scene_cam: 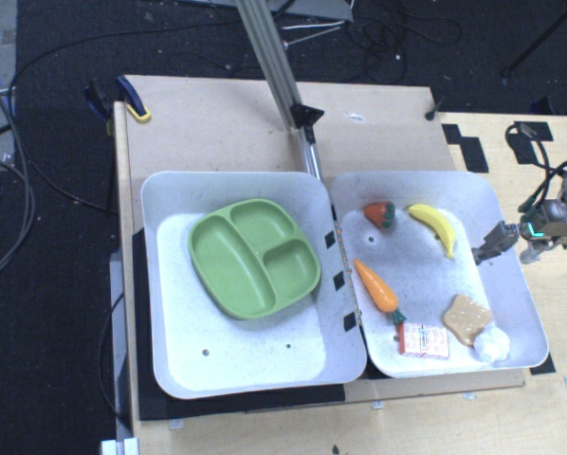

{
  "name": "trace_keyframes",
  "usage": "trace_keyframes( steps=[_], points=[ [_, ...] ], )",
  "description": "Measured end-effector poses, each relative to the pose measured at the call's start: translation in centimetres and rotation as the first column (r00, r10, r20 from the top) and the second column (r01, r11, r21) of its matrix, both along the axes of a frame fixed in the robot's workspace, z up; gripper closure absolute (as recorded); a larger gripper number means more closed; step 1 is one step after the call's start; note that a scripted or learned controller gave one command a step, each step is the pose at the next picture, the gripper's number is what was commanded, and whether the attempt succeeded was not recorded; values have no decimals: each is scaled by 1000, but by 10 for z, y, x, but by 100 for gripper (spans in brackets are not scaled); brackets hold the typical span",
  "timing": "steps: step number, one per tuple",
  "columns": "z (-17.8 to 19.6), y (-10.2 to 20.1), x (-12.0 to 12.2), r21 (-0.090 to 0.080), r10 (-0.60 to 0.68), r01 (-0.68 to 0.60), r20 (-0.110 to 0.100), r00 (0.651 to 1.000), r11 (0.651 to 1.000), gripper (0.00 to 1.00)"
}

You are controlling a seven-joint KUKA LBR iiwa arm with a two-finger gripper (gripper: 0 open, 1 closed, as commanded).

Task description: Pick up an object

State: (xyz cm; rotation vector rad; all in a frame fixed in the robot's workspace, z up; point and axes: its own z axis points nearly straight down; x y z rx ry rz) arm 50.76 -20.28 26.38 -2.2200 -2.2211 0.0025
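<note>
A round green plastic plate with three compartments (255, 257) is seen lying in the left shallow white bin (174, 349), toward the upper middle of that bin. The right shallow white bin (521, 297) is occupied by six small things. A yellow toy banana (436, 226) is placed near the bin's upper middle, with a small red-and-green toy strawberry (380, 214) just to its left. An orange toy carrot with a green stem (379, 290) is laid aslant near the bin's left wall. A red-and-white printed packet (424, 340) is found at the lower middle, a tan slice of toy bread (467, 318) to its right, and a white ball (493, 344) touching that slice. The dark two-finger gripper (495, 241) is held at the bin's right rim, apart from every object; nothing is seen between its tips, and their spread cannot be told.
</note>
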Motion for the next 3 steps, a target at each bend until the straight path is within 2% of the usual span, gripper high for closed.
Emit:
trace_keyframes(
  steps=[1, 3],
  points=[
    [1, 0, 0, 0, 0, 0, 2, 1000, 1000, 0],
    [-85, 2, 2, 1, -1, 1, -1, 1000, 1000, 0]
  ],
)
